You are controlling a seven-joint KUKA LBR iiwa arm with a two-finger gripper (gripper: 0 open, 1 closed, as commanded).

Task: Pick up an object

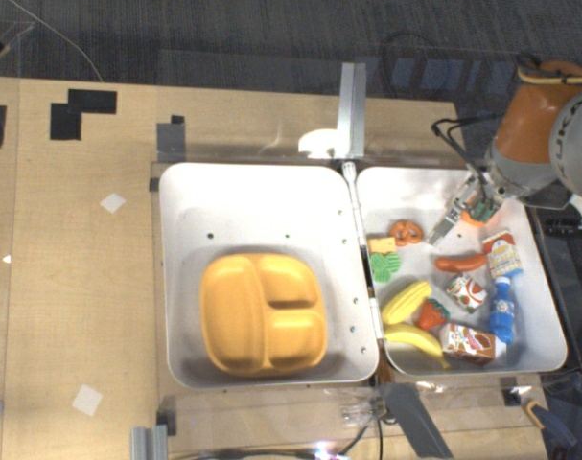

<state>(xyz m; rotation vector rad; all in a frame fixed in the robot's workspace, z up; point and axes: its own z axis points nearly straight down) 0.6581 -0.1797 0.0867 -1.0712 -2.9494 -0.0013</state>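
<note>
My gripper (456,217) hangs over the back of the right bin (549,353), reaching in from the right below the orange wrist band. A small orange object (479,215) lies right against it; I cannot tell whether it is held. Just left of the gripper is a brown pretzel (404,230). A red sausage (460,262) lies in front of it. Farther forward are a yellow corn piece (406,301), a banana (413,341), a strawberry (432,312), a blue bottle (502,311), a small carton (468,343) and a red-white packet (500,251).
The left bin (233,199) holds a yellow divided tray (264,310) toward its front. A green piece (386,267) and a yellow block (382,246) lie by the divider between the bins. A metal post (352,113) stands behind the bins.
</note>
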